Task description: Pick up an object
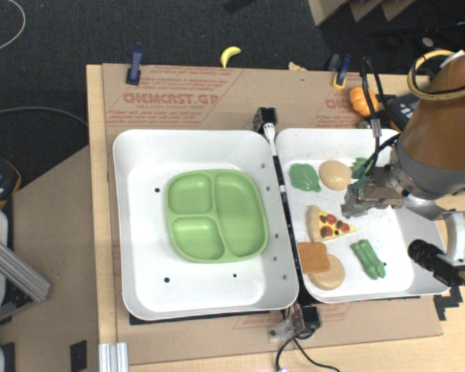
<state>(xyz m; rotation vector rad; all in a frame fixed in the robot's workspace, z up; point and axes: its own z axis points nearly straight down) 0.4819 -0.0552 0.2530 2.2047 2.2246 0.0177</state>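
The right bin [395,281] holds toy food. A green leafy piece [304,177] and a beige bun [335,174] lie at its far left. Nearer are a pizza slice [330,225], a brown toast [313,256] on a round beige piece [332,274], and a green pickle [369,259]. My gripper [358,201] hangs low over the middle of this bin, just right of the pizza slice and below the bun. Another green piece [361,165] peeks out behind it. I see nothing held.
The left bin [136,231] carries a green divided plate [216,215]. A black divider [277,178] runs between the bins. A yellow banana [230,54] and an orange object [359,99] lie outside the bins at the back. Clamps and cables sit along the cardboard edge.
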